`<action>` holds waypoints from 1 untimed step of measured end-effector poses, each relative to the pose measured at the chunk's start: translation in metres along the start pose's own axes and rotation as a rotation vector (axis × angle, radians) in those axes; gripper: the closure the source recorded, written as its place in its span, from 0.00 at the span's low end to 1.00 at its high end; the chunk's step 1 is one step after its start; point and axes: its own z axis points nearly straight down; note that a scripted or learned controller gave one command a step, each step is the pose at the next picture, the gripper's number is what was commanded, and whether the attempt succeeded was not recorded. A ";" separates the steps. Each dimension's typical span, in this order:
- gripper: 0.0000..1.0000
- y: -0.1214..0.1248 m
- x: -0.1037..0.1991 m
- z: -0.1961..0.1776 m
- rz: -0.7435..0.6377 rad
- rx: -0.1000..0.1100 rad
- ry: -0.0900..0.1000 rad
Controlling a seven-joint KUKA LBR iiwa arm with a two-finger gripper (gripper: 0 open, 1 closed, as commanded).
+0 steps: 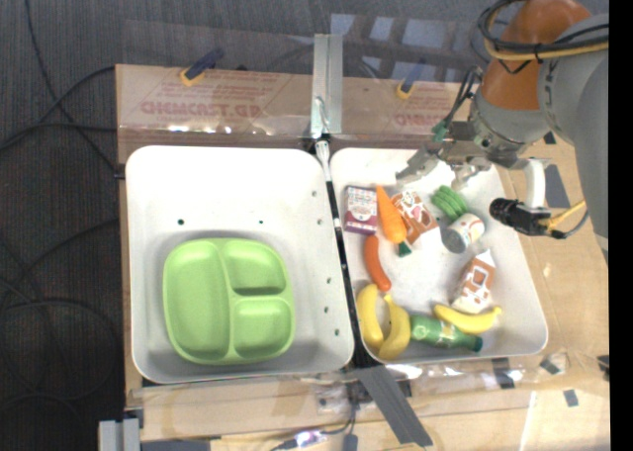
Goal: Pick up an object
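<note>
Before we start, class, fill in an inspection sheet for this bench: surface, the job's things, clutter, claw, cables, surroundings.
Surface: two white bins side by side, left bin and right bin, on a brown bench.
Job's things: right bin holds a carrot, a purple carton, two bananas, a third banana, a green bottle, a small can, a green vegetable and a brown-and-white carton, crowded and partly touching.
Clutter: a green divided plate lies in the left bin.
Claw: claw over the right bin's far edge; grasp state unclear.
Cables: black cables on the floor at left; cables loop on the arm.
Surroundings: dark carpet.
</note>
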 end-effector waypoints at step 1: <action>0.00 -0.006 0.008 0.082 -0.097 -0.017 -0.005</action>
